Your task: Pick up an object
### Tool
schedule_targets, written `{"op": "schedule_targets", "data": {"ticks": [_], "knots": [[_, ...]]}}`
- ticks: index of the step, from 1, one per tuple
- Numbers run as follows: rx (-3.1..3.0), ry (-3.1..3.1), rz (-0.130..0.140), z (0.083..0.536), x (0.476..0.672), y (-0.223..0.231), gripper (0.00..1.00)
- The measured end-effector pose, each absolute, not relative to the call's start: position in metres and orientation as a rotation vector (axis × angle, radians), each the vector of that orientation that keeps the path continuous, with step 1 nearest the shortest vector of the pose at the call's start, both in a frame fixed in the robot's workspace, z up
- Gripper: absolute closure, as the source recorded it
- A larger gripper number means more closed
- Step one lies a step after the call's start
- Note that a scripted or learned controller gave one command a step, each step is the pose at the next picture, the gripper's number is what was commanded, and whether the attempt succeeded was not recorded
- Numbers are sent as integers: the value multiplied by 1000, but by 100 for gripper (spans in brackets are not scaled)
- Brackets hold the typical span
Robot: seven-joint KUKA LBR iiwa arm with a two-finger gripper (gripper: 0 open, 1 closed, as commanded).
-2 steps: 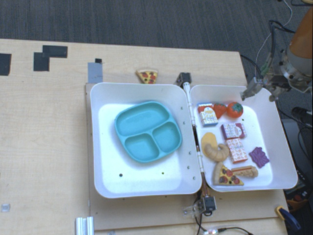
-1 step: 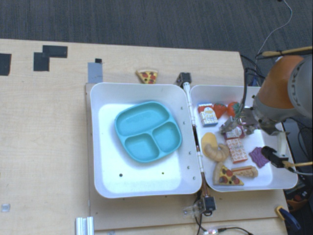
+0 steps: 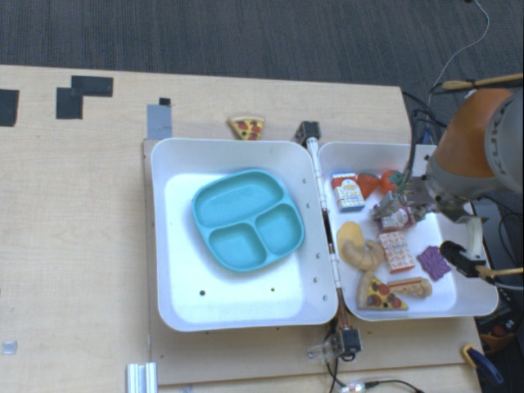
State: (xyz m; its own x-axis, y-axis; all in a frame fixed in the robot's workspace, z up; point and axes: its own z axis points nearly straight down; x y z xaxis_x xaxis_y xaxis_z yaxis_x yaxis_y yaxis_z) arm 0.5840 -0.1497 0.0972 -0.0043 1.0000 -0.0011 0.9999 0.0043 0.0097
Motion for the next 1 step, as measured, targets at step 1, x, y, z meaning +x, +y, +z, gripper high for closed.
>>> {"op": "schedule_targets", "data": {"ticks": [1], "knots": [[2214, 2223, 5, 201, 540, -120, 100]]}}
